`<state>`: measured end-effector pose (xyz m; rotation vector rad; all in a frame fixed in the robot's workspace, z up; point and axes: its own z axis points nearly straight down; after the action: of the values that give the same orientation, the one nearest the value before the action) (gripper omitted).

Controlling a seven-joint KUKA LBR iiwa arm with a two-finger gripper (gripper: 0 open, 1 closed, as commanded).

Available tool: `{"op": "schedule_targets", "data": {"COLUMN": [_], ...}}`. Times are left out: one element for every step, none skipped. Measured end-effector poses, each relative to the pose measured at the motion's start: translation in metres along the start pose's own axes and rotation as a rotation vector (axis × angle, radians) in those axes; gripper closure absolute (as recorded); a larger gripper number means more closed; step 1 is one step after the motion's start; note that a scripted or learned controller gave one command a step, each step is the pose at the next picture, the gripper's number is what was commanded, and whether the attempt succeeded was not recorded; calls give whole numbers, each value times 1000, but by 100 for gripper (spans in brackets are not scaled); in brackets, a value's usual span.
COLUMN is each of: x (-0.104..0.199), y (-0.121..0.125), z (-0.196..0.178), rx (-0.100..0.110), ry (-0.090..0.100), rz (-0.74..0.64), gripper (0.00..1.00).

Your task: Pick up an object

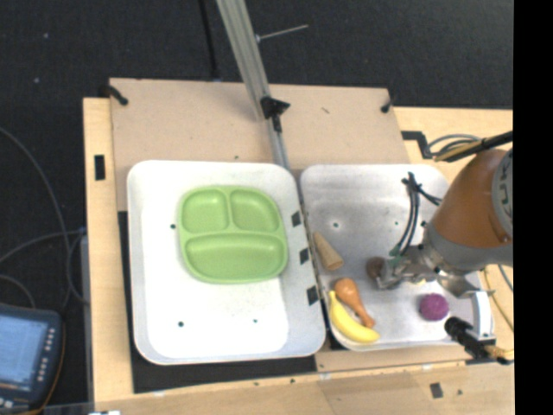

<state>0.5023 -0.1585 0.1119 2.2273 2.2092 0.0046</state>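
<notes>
In the right bin point(363, 199) lie a yellow banana point(351, 325) at the front edge, an orange carrot-like piece point(353, 299) just behind it, a tan cone point(327, 251) near the left wall, and a purple ball point(433, 306) at the front right. My gripper point(384, 274) reaches down into the bin from the right, between the carrot piece and the purple ball. Its tip sits low over the bin floor, a little right of the carrot piece. The orange-banded wrist point(471, 206) covers the bin's right side.
The left bin point(164, 322) holds a green divided plate point(232, 234). A metal pole point(244, 50) slants up from between the bins at the back. Cables hang by the wrist at the right bin's far right corner.
</notes>
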Motion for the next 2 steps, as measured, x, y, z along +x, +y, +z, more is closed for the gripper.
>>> {"op": "schedule_targets", "data": {"x": [-3, -15], "y": [11, 13], "z": [-49, -105], "rx": [-2, -3], "ry": [-1, -3], "rz": [-11, -11], "gripper": [100, 100]}}
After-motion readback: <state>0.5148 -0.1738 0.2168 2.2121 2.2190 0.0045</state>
